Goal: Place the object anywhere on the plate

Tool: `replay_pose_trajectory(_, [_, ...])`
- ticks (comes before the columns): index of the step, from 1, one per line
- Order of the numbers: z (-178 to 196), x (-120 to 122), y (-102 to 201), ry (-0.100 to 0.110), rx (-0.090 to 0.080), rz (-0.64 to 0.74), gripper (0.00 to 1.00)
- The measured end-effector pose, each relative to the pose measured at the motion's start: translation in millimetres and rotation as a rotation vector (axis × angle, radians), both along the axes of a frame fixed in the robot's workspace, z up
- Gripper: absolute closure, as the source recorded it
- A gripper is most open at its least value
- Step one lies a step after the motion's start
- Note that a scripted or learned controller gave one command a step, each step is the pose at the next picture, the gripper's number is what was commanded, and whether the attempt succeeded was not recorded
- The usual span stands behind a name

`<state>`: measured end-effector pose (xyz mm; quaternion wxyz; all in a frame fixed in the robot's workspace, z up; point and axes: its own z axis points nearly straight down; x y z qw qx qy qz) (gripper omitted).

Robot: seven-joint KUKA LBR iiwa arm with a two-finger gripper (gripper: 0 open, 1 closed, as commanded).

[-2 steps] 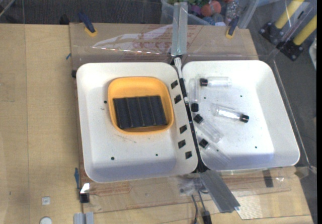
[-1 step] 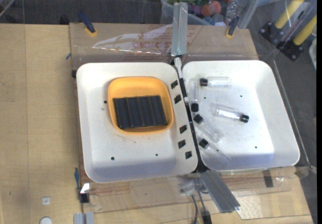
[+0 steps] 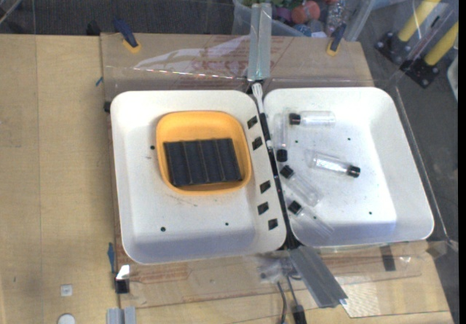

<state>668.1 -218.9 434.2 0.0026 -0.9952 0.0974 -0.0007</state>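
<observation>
The orange, rounded-square plastic plate sits in the left shallow white bin on the bench, and a dark ridged rectangular block already lies flat across the plate's middle. Right of the plate, past the divider, the right shallow white bin holds several clear plastic vials with black caps: one toward the far side, one level with the plate, and others closer to the divider. Whether the end effector is wide or narrow cannot be told from this view. Judging from this, a pick should favour the vial level with the plate, which lies apart from its neighbours, gripping across its narrow body, then releasing it low over the plate's bare orange margin so it does not roll off.
</observation>
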Motion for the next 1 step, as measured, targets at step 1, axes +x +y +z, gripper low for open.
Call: replay_pose_trajectory(1, [0.3,-3.2,0.1,-0.001,0.0,0.001,1.0])
